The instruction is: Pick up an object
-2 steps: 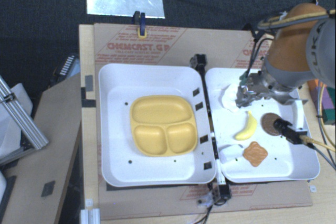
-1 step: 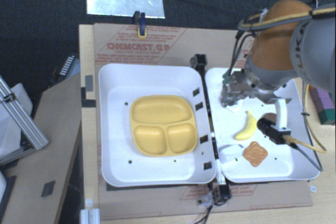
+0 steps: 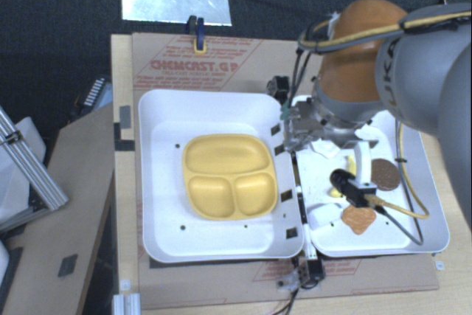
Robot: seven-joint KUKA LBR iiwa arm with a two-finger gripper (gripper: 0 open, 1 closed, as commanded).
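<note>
My gripper (image 3: 296,135) hangs below the orange wrist, low over the left side of the right bin (image 3: 435,229), close to the wall between the two bins. In that bin lie a brown round disc (image 3: 386,174), an orange chunk (image 3: 358,219), a small yellow piece (image 3: 335,192) and white pieces (image 3: 323,147), all to the right of or in front of the gripper. The arm hides the back part of this bin. Nothing can be seen held in the gripper.
The left bin (image 3: 158,158) holds a yellow divided plate (image 3: 228,176) at its middle. A cardboard sheet (image 3: 199,63) lies under both bins, with a yellow clip (image 3: 198,37) at its back edge. Metal framing (image 3: 26,166) stands at far left.
</note>
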